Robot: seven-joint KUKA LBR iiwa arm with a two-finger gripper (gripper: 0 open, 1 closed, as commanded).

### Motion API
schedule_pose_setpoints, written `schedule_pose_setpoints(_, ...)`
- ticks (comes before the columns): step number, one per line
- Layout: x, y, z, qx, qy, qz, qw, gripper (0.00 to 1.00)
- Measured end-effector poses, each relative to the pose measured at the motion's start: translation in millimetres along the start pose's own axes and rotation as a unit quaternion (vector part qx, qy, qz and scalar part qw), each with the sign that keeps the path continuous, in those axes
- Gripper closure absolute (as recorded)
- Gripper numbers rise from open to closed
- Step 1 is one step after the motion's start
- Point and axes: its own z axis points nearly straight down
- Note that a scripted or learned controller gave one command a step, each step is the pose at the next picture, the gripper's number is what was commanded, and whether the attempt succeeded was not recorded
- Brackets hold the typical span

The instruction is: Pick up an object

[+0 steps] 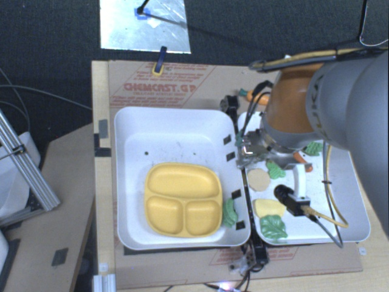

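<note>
The gripper [251,150] sits low over the left edge of the right bin [357,222], close to the wall shared by the two bins. The wrist above hides most of it, so whether it is spread or closed cannot be told, and nothing can be seen held in it. Just below it in the view, on the floor of the right bin, lies a tan disc [259,179], and a small green piece [276,171] lies beside that disc to the right. Nearer the front edge of the same bin is a yellow piece [268,207], and a green leafy piece [273,227] lies just in front of it, near the front wall. Another green piece [314,148] shows farther right, partly under the arm [349,102], whose orange band [292,105] hangs over the back half of the bin. The left bin [176,132] holds a yellow divided tray [182,198] with one long compartment and two smaller ones. A green curved piece [229,212] lies between the tray and that bin's right wall. Both bins rest on a cardboard sheet [161,85] with red lettering. A small blue and yellow item [160,61] lies at the sheet's far edge, and a shiny silver sheet [144,16] lies on the dark floor beyond.
</note>
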Motion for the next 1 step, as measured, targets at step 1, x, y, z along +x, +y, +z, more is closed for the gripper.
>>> schedule_pose_setpoints(1,2.5,-59.8,-122.4,-0.005,0.001,0.003,1.0000,1.00)
